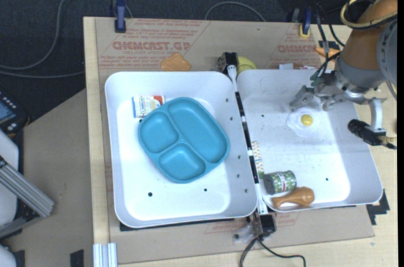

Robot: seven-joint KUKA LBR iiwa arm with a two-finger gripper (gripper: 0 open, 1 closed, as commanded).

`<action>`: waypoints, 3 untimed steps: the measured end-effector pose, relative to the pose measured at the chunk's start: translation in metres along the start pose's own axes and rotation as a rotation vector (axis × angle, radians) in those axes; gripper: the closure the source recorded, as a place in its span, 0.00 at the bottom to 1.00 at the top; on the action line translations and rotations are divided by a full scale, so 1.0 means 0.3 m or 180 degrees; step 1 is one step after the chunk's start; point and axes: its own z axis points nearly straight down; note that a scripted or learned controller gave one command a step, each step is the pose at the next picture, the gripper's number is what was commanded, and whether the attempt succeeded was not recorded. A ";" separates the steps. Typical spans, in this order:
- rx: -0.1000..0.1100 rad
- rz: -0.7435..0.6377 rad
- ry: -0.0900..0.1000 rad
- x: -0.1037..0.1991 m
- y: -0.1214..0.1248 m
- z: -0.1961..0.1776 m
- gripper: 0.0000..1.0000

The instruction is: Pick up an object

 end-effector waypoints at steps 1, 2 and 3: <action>0.0001 0.0010 -0.0001 -0.119 -0.049 -0.153 0.00; 0.0026 -0.0012 0.0019 0.069 -0.046 -0.097 0.00; 0.0028 0.0010 0.0012 0.011 -0.145 -0.092 0.00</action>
